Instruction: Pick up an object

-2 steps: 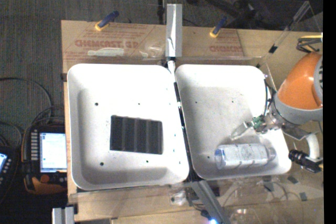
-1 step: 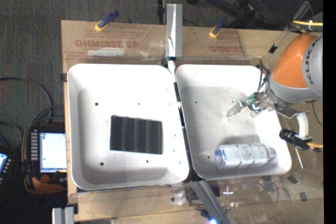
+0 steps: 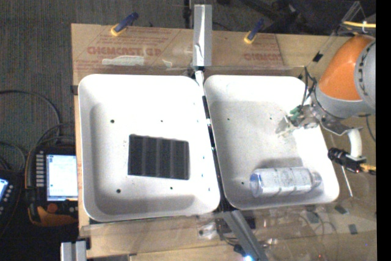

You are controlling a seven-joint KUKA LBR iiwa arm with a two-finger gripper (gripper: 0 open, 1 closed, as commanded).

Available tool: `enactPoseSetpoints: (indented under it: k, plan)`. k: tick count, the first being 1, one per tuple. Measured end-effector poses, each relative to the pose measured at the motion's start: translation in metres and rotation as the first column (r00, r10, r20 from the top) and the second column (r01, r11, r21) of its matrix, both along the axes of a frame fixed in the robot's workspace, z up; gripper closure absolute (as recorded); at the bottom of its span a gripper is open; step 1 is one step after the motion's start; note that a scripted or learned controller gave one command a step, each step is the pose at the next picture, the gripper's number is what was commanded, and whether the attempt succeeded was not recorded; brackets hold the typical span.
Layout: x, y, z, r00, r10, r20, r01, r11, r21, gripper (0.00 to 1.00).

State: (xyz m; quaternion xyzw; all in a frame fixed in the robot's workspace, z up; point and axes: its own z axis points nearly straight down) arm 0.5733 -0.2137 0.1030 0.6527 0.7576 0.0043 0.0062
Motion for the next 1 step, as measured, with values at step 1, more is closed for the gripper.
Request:
enactPoseSetpoints:
  k: [1]
  plan:
    - [-0.0001,0.0000,-0.0001,1.000,0.000,-0.001,0.000,1.000,0.000,0.00]
